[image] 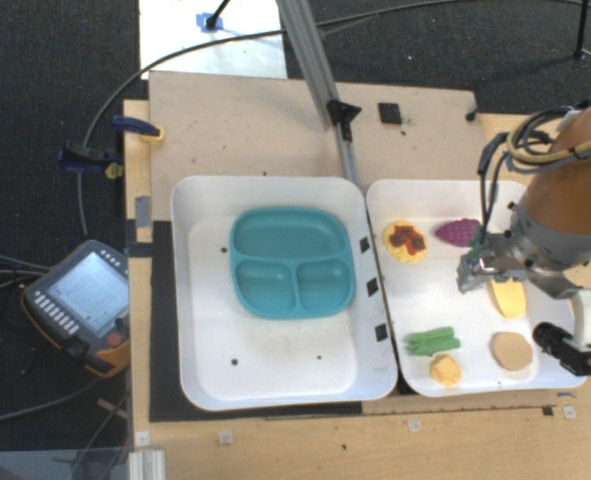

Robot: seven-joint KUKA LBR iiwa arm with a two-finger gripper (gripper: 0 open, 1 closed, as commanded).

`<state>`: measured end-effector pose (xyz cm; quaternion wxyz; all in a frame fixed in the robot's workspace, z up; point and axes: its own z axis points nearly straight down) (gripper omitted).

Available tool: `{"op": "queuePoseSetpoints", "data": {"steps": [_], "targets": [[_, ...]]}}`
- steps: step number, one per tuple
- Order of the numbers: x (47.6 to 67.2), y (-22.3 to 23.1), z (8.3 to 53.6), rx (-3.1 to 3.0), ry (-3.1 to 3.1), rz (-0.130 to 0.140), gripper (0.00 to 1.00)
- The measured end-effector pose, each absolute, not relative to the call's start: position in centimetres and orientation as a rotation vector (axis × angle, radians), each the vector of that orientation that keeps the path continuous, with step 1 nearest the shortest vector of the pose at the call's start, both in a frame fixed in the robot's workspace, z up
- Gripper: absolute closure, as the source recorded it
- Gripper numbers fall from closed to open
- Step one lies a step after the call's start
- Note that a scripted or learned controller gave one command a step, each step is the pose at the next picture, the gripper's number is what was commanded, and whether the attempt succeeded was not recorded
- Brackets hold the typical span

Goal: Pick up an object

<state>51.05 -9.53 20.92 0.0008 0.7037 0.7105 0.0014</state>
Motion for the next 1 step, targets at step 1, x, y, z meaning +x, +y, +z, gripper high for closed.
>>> {"op": "queuePoseSetpoints", "data": {"steps": [1], "targets": [[51.51, -5.19, 21.1, 2.21, 2.232, 0.004, 1.0]]}}
